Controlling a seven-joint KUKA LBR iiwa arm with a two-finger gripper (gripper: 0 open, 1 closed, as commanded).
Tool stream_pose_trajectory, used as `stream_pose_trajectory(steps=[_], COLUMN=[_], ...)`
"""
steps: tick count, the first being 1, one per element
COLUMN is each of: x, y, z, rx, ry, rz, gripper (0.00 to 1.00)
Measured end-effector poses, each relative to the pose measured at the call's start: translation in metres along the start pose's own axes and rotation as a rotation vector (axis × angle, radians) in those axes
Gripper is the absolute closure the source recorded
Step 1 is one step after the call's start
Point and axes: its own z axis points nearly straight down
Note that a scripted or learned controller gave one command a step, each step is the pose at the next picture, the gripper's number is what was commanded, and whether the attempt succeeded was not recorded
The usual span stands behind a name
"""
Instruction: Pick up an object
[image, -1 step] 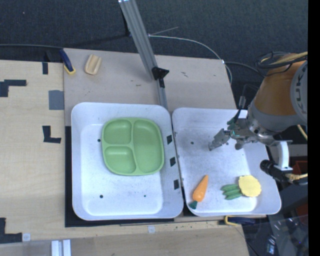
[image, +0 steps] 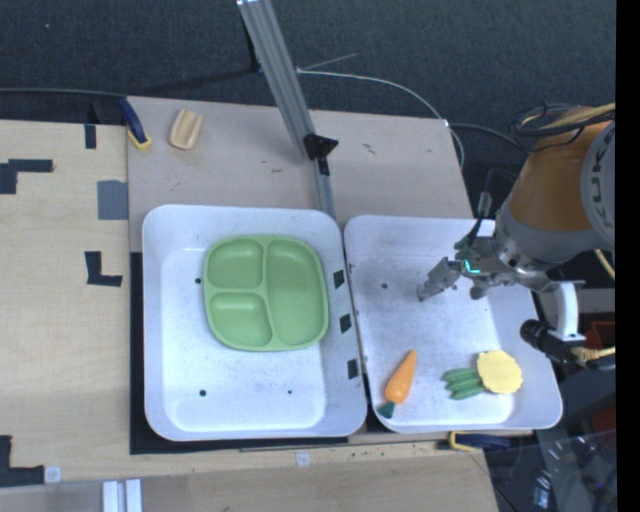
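Observation:
An orange toy carrot (image: 400, 377) lies near the front edge of the right bin (image: 392, 248). To its right rests a yellow toy (image: 499, 372) with a green leafy part (image: 461, 382). My gripper (image: 456, 286) hangs over the middle of the right bin, behind and above these toys. Its fingers (image: 434, 284) are spread open with nothing between them. A green divided plate (image: 267, 292) sits in the left bin (image: 157, 320).
A slanted metal pole (image: 288, 90) stands behind the bins, its clamp near the seam between them. A small wooden block (image: 185, 129) and a blue and yellow tool (image: 135, 123) lie on the bench at the back left. Cables run at the right.

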Motion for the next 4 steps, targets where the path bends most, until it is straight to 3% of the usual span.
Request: stream_pose_trajectory(steps=[1,2,3,4], x=[-0.002,-0.002,-0.001,-0.002], y=[0.007,0.007,0.007,-0.002], z=[0.060,0.112,0.100,0.052], rx=[0.006,-0.001,0.000,-0.004], ry=[0.000,-0.003,0.000,-0.001], rz=[0.001,0.001,0.000,0.002], gripper=[0.00,0.00,1.00,1.00])
